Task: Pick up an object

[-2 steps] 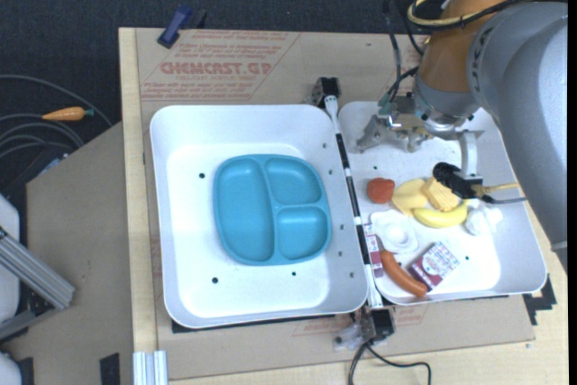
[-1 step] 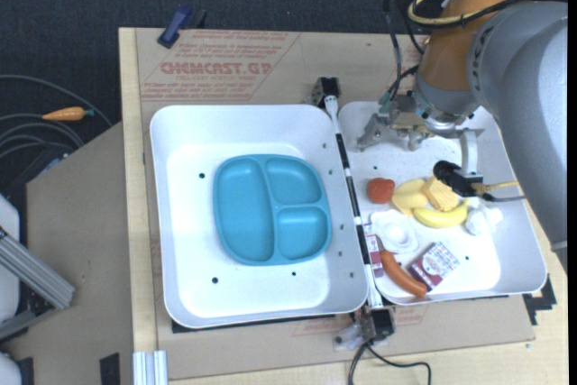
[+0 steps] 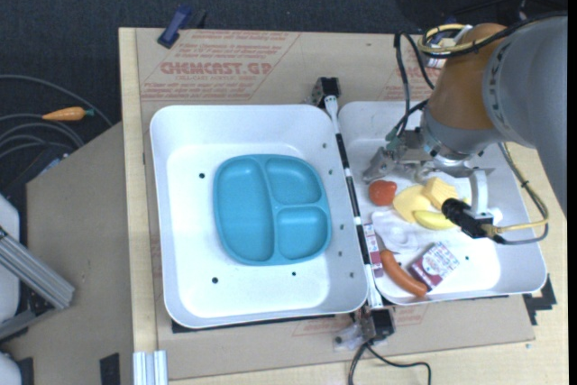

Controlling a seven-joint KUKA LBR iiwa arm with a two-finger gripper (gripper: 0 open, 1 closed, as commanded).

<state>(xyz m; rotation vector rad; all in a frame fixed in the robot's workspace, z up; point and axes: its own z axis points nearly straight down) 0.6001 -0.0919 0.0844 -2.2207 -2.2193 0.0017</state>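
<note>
Right bin point(image 3: 518, 270), nearest first: one hot dog point(image 3: 402, 273), one red packet point(image 3: 436, 263), one white lump point(image 3: 394, 228), one banana point(image 3: 424, 209), one tomato point(image 3: 383, 191); gripper point(image 3: 397, 160) hovering over the far items, aperture indiscernible, approach apparently underway; descent onto one item required next; left bin point(image 3: 180, 140) with one blue tray point(image 3: 270, 207).

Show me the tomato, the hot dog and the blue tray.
tomato point(image 3: 383, 191), camera view, centre of its red top
hot dog point(image 3: 402, 274), camera view, middle of its length
blue tray point(image 3: 243, 212), camera view, floor of its large compartment
</note>
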